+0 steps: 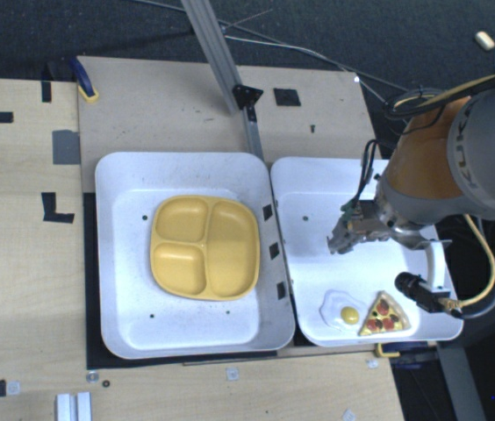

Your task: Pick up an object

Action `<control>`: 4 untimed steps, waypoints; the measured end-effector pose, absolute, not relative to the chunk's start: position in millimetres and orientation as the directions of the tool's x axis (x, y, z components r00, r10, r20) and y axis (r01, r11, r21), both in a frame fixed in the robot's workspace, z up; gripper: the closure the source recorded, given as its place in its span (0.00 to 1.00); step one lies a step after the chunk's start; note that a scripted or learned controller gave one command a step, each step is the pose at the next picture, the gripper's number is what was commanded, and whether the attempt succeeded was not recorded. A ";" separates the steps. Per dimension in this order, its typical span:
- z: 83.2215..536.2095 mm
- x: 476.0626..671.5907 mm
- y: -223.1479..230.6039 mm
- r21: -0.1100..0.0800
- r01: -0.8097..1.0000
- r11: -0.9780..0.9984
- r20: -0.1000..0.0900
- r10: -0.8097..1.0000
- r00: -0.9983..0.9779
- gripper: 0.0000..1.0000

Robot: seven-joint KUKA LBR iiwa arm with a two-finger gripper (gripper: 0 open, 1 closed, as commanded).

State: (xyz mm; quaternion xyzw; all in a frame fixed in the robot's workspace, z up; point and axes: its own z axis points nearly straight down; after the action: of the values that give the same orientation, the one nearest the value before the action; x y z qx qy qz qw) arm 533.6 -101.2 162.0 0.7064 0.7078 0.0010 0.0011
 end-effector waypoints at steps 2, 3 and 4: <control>270.2 532.9 -89.8 0.005 1.000 0.002 -0.001 1.000 -0.002 1.00; 263.6 535.3 -45.9 -0.001 1.000 0.005 0.001 1.000 -0.005 1.00; 264.8 546.0 3.9 -0.001 1.000 0.006 0.001 1.000 -0.006 1.00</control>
State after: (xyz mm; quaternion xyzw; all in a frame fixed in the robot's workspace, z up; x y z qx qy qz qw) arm 546.0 3.9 264.8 0.7048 0.7094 0.0000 -0.0009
